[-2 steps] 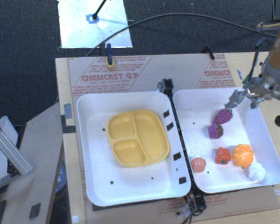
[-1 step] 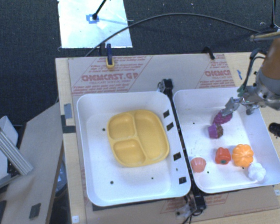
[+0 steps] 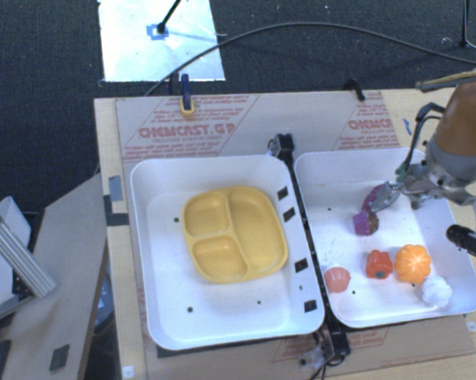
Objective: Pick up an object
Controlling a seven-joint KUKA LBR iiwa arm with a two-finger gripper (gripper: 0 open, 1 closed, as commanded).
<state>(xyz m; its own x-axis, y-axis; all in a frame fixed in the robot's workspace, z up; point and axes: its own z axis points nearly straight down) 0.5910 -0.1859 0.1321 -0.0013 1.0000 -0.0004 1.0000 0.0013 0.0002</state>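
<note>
Two bins: left (image 3: 160, 231) has yellow tray (image 3: 231, 233); right (image 3: 335, 178) has purple toy (image 3: 365, 222) below tool (image 3: 382, 197), grip can't tell.

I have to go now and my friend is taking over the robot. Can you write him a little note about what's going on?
Gripper: over the right bin, right above the purple toy. I can't tell if it has grabbed it.
Things: the purple toy, pink toy, red pepper, orange pumpkin and white toy all sit in the right bin. A yellow tray lies in the left bin.
Done: the arm has reached the purple toy.
Left: grab something and lift it up.
</note>
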